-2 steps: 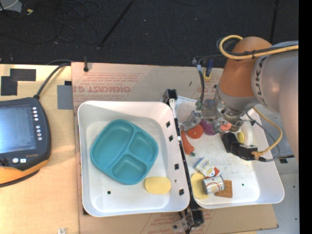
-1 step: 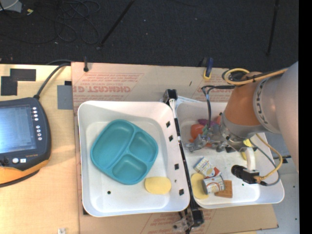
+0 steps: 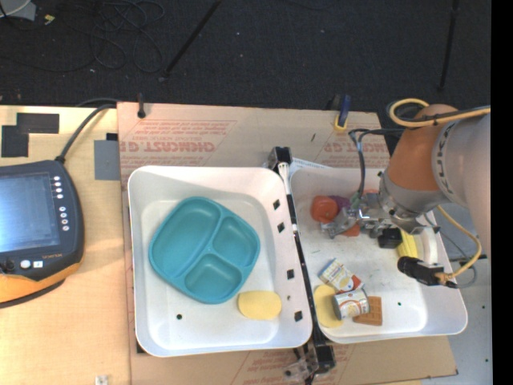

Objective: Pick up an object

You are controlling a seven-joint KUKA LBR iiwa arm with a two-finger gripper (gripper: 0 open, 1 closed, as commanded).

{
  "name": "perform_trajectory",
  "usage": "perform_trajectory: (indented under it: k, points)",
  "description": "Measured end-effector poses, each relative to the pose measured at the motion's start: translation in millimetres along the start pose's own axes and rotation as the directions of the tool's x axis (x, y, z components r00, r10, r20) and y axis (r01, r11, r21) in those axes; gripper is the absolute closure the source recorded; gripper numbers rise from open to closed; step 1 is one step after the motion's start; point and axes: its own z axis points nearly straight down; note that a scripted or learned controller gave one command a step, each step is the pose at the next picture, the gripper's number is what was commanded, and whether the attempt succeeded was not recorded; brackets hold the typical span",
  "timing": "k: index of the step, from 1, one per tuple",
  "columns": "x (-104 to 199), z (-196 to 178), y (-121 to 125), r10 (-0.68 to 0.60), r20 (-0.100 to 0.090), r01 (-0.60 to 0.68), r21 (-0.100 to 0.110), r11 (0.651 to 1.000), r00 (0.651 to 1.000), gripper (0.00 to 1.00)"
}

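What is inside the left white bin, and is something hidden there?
The left bin holds a teal divided plate and a yellow oval object beside the plate's lower corner. The bin floor under the plate is covered, so whatever lies beneath cannot be seen.

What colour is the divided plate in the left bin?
Teal, seen in the camera view: the divided plate lies in the left bin.

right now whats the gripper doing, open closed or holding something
Gripper: low in the right bin beside the red-orange object; open or closed cannot be told, and no object is seen held.
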Motion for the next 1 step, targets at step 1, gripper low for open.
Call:
perform_trajectory:
  k: [1]
  points:
    - [0.3, 2.9, 34.3, -0.006, -0.003, 0.006, 0.031, 1.000, 1.000, 0.00]
